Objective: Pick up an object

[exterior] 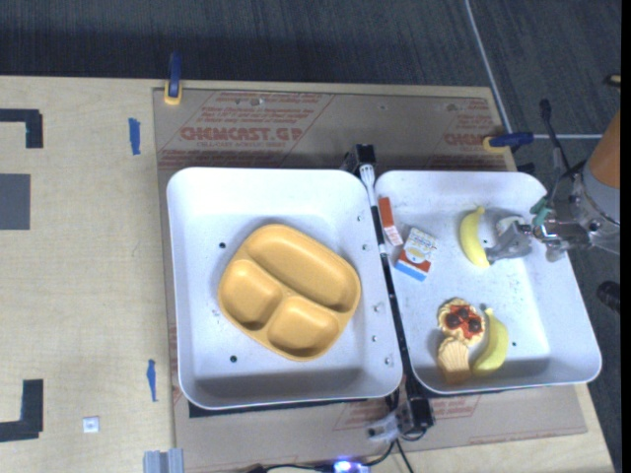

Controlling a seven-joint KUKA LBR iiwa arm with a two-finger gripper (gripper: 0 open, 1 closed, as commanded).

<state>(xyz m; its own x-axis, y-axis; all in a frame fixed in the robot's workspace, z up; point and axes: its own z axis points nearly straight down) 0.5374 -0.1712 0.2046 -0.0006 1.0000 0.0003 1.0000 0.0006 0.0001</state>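
Arm in from the right, and the gripper (513,236) sits low over the right bin (562,353), up in its far half. The metal fingers reach left toward a banana (473,236) that lies just beside them, curved and pointing toward the far wall. Fingertips look to be touching or nearly touching its right side, but the banana is not between them, so nothing is held. Whether those fingers are spread or closed, I cannot tell from this angle.

Left of the banana, a small carton (418,252) with blue and orange print lies tilted near the bin's left wall. Down toward the near edge, a second banana (493,348) curls against a toy (459,331) with a red and dark top and a tan base, the two touching.

Over in the left bin (197,215), a yellow tray (288,290) with three compartments lies on a diagonal in the middle. Both bins rest on a cardboard sheet (296,116) on the wooden counter (79,264).
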